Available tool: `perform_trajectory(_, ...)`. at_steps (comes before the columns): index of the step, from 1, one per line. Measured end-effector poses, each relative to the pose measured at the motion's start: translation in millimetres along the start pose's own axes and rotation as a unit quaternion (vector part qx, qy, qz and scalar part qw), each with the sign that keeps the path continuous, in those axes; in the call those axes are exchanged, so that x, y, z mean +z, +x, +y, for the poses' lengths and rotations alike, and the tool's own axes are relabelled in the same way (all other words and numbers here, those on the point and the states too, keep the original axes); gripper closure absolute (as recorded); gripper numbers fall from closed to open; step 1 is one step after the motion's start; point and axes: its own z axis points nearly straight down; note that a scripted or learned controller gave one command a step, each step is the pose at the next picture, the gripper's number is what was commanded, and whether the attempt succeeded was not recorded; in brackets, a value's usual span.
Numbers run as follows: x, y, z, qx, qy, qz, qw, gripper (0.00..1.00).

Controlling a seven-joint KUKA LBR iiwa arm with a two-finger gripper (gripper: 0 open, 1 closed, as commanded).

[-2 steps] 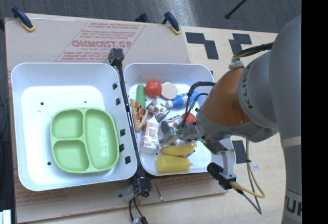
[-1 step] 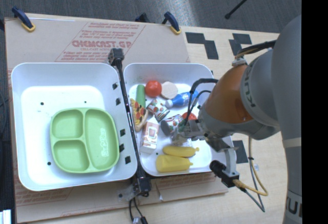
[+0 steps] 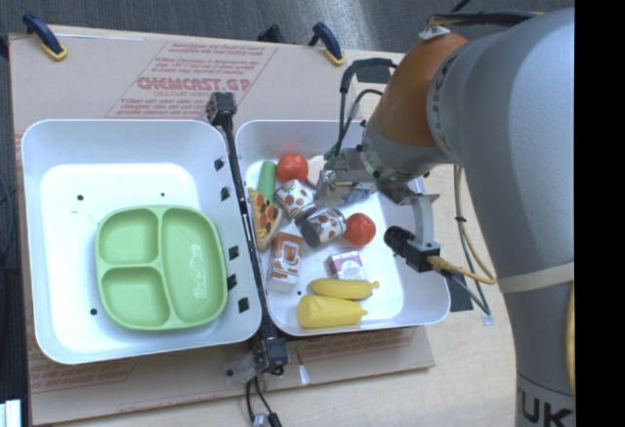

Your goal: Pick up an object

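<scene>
Arm reaching in from the right
Grey arm bends down, orange band above the wrist, pincer low over the right bin.

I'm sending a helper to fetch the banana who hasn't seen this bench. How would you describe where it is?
Look in the right-hand bin, the one crowded with toy food, not the one holding the green divided plate. Go to its near edge, farthest from the cardboard. The banana lies there, slim and curved, just above a fatter, paler yellow item.
</scene>
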Motion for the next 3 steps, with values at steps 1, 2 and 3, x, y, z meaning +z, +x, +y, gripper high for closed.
perform_trajectory(1, -10, 0, 0, -0.003, 0.001, 0.000, 1.0000, 1.00)
perform_trajectory(2, -20, 1, 0, -0.007, 0.002, 0.000, 1.0000, 1.00)
perform_trajectory(3, -114, -36, 16, 0.000, -0.001, -0.001, 1.0000, 1.00)
